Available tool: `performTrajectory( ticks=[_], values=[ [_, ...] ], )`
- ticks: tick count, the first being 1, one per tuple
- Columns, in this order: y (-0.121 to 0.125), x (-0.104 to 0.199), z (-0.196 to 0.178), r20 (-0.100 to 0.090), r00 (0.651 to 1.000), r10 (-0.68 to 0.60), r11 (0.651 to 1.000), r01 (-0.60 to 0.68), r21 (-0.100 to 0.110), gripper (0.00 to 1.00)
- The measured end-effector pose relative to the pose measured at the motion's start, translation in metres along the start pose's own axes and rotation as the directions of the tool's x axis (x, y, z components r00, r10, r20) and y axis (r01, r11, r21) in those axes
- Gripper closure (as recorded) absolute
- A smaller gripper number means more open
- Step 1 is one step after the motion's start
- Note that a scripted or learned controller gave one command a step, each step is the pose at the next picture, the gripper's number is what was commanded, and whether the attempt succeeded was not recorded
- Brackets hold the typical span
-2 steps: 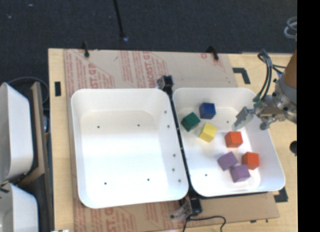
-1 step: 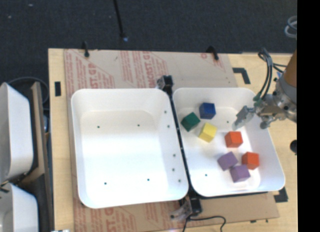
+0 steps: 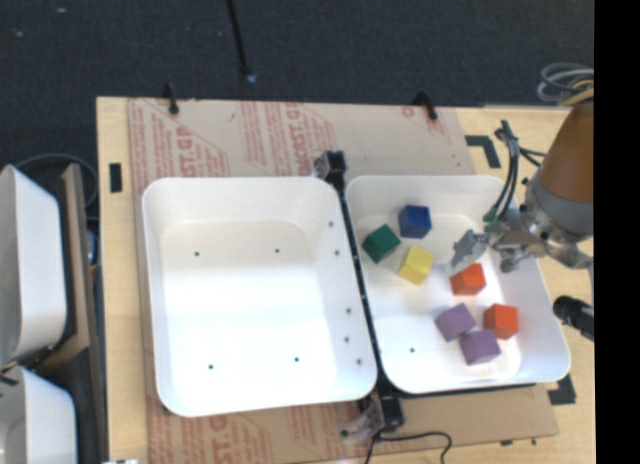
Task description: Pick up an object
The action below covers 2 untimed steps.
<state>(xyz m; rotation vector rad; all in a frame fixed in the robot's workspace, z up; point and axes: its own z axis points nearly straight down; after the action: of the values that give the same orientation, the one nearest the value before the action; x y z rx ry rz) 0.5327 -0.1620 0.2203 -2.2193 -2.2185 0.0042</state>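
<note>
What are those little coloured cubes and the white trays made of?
The blue cube and yellow cube look like painted wood or foam: flat, matte colour, no shine, though the view leaves it open. The right bin and left bin look like moulded plastic: smooth, glossy white, with rounded corners.

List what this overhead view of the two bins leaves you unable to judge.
- Whether the tool touches the red cube: small and blurred in the camera view.
- Tool open or shut: cannot tell.
- The arm: cut off by the right edge.
- The lower purple cube: base hidden by the right bin rim glare.
</note>
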Motion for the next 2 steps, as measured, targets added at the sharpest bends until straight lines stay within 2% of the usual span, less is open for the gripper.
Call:
performTrajectory(
  ticks=[2],
  values=[
    [-0.008,0.002,0.112,0.0,1.0,0.0,1.0,0.0,0.0,0.0]
  ],
)
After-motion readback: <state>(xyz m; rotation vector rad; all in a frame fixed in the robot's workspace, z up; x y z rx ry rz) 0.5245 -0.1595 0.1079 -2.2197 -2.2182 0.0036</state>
